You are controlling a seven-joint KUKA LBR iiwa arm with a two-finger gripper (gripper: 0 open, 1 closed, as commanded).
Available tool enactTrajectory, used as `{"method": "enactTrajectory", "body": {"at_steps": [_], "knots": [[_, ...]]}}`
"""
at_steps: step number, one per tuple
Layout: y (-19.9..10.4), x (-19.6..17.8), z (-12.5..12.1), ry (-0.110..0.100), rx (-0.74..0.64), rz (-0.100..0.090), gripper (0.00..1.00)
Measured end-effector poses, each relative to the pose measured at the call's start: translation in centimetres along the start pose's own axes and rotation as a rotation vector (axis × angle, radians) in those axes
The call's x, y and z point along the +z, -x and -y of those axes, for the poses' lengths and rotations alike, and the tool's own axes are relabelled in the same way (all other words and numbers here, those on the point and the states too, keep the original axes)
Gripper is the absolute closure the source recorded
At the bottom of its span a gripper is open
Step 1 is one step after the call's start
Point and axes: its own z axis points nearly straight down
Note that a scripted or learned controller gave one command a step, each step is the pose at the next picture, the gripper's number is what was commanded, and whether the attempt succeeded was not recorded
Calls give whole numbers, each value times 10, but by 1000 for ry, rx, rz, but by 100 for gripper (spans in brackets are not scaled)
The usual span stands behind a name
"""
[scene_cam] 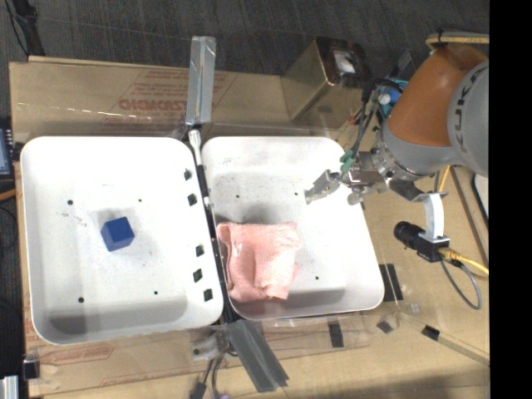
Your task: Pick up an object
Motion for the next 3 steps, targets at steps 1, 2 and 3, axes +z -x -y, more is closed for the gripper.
{"method": "enactTrajectory", "body": {"at_steps": [1, 2, 3], "knots": [[-29, 114, -13, -1, -94, 0, 0], [-27, 148, -5, 2, -172, 0, 0], [-26, 139, -6, -1, -178, 0, 100]]}}
